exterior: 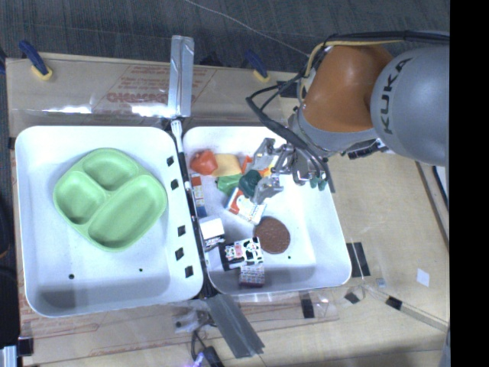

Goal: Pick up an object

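Two white bins sit side by side on a wooden bench; the right bin [325, 235] serves as landmark. Over its upper middle, the gripper [263, 178] hangs above a dark green object [250, 180]; whether it grips anything cannot be told. A brown disc [273, 235] lies below, and a green divided plate [111, 197] fills the neighbouring bin.

A pale wooden tabletop [390, 228] carries two shallow white bins side by side, the left bin [38, 281] and the right bin [325, 262] touching along a metal divider strip [182, 75]. Blue clamps [36, 58] grip the far edge. Small black tape marks [357, 258] lie on the right part.
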Robot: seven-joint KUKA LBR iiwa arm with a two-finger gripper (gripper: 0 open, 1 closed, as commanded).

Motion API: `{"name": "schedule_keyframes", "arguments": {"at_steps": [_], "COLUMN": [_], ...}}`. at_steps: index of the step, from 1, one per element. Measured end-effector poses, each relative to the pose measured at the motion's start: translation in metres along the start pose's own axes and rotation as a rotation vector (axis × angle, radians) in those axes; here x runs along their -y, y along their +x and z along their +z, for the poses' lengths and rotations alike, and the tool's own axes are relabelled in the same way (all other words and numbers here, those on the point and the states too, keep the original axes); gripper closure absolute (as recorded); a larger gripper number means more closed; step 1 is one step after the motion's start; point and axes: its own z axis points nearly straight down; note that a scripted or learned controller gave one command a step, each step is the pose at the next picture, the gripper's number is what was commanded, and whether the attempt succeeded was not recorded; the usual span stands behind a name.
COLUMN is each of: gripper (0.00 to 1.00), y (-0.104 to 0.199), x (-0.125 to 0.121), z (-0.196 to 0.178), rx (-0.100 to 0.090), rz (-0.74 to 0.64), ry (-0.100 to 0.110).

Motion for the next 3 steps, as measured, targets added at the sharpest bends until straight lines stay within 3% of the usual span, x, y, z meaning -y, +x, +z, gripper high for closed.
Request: {"name": "schedule_keyframes", "arguments": {"at_steps": [2, 3], "gripper": [1.0, 1.0], "y": [-0.002, 0.014], "x": [-0.004, -0.065], "z": [-0.019, -0.052], "rx": [0.001, -0.002], "rz": [-0.014, 0.056], "ry": [0.001, 0.0]}}
